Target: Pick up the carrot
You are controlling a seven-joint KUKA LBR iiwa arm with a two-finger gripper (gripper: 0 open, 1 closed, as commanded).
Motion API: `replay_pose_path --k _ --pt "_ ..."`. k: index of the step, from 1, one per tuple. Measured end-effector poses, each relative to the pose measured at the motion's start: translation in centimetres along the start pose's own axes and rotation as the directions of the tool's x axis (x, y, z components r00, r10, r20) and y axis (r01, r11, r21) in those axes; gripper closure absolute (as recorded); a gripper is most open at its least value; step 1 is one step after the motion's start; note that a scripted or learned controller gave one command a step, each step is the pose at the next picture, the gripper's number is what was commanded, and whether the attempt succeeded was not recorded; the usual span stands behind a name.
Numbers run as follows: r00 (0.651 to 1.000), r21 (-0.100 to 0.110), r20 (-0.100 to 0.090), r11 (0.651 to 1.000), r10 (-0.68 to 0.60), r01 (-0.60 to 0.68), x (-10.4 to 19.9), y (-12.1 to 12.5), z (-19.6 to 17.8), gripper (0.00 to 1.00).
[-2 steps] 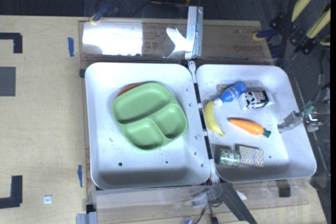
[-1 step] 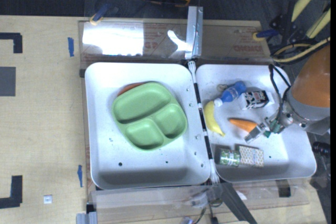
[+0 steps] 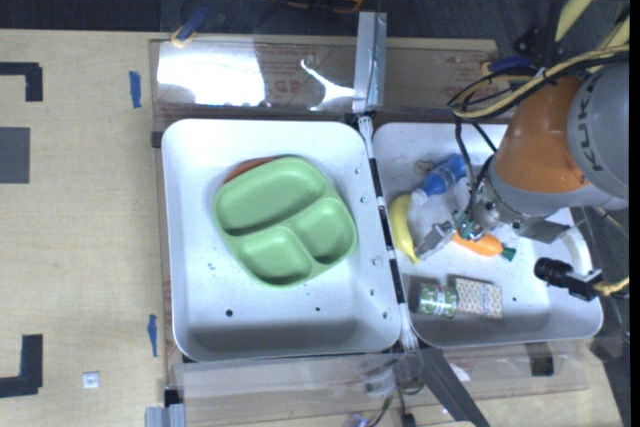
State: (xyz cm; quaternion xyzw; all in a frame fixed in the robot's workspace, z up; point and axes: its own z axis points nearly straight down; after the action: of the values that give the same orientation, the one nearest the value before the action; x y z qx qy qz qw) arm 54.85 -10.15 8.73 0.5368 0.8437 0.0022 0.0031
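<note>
The carrot [image 3: 479, 245], small and orange with a green tip, lies in the right bin [image 3: 560, 315] near its middle. My gripper [image 3: 462, 229] hangs directly over the carrot's left end, under the orange band of the arm [image 3: 540, 150]. The wrist hides most of the gripper, and one grey finger [image 3: 434, 239] sticks out to the left beside the carrot. I cannot make out whether the carrot sits between the fingers.
A yellow banana [image 3: 402, 226] lies left of the carrot against the bin divider. A blue-capped bottle [image 3: 441, 178] sits behind it, and a green can with a patterned packet [image 3: 460, 298] lies in front. The left bin [image 3: 190, 245] holds a green divided plate [image 3: 285, 218].
</note>
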Motion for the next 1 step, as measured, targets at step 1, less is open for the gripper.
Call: replay_pose_path --k 1 --pt "1.0 0.002 0.002 1.0 0.031 -0.031 -8.37 -5.64 0.05 0.0"
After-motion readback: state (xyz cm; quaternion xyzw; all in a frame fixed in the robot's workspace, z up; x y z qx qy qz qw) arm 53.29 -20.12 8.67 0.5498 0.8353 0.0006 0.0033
